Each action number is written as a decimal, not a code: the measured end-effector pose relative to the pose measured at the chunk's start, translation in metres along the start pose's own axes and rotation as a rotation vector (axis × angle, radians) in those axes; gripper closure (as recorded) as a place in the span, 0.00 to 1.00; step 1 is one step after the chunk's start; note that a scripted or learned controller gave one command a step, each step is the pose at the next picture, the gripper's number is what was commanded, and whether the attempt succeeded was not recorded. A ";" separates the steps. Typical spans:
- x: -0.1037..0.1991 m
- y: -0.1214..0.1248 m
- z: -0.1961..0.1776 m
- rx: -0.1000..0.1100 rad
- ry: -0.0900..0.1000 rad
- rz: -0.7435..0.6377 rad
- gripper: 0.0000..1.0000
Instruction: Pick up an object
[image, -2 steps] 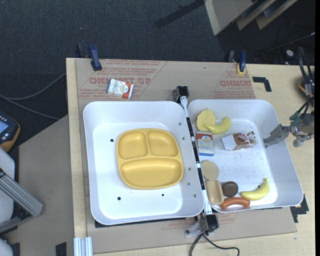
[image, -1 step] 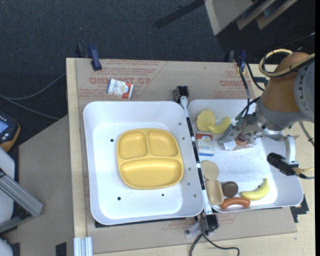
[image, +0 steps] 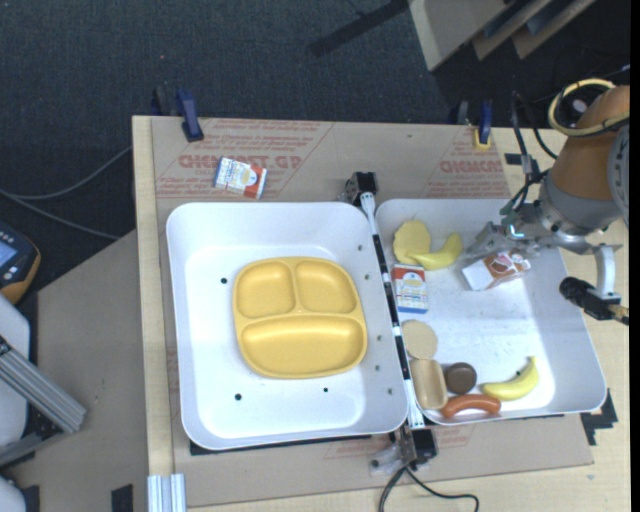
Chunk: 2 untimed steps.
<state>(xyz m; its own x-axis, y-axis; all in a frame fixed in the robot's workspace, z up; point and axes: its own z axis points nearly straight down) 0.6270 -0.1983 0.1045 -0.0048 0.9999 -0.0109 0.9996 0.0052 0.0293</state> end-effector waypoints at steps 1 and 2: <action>-0.004 0.003 -0.013 -0.008 -0.007 0.001 1.00; 0.116 0.033 -0.005 0.025 0.016 -0.007 1.00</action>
<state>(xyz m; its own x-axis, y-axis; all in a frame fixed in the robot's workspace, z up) 0.6591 -0.0818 0.1089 -0.0124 0.9999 0.0050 0.9999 0.0123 0.0040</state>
